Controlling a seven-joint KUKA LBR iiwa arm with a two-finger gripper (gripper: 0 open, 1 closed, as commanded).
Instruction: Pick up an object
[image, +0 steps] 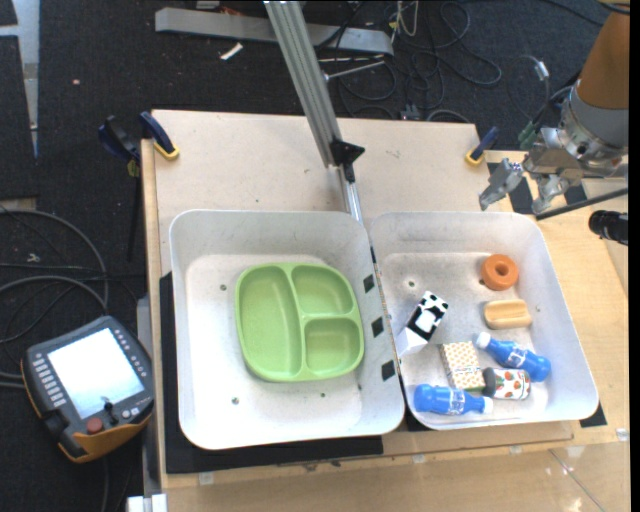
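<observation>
- At the near left, off the counter (250, 150): a teach pendant (85, 385) with a pale screen and orange trim, lying on dark floor.
- Along the near rim of the right bin (560, 290): a blue bottle (450, 400) lying on its side, white cap toward the right.
- Just right of it: a small dark pack with red and white print (507, 384), touching a second blue bottle (515, 357) that lies aslant just beyond.
- Between the two bottles: a tan patterned box (461, 364).
- Farther in, near the bin's left wall: a black-and-white block (427, 316), tilted.
- To the right at about the same depth: a tan bread-like piece (507, 313).
- Just beyond that: an orange ring (500, 271), lying flat, apart from the bread-like piece.
- In the left bin (200, 260): a green divided plate (299, 321) with three sections, sitting near the middle.
- Between the bins, running to the far edge: a slanted metal pole (310, 80) with a black clamp at its foot.
- At the counter's far corners: yellow-tipped clamps, one left (160, 140), one right (480, 148).
- At the far right, beyond the right bin's rim and above the counter: the gripper (525, 190), with grey fingers (497, 186) standing apart, nothing between them, well apart from every object in the bin.
- Above the gripper: the arm's orange band (607, 60).
- Beyond the counter: dark floor with loose cables (440, 60).
</observation>
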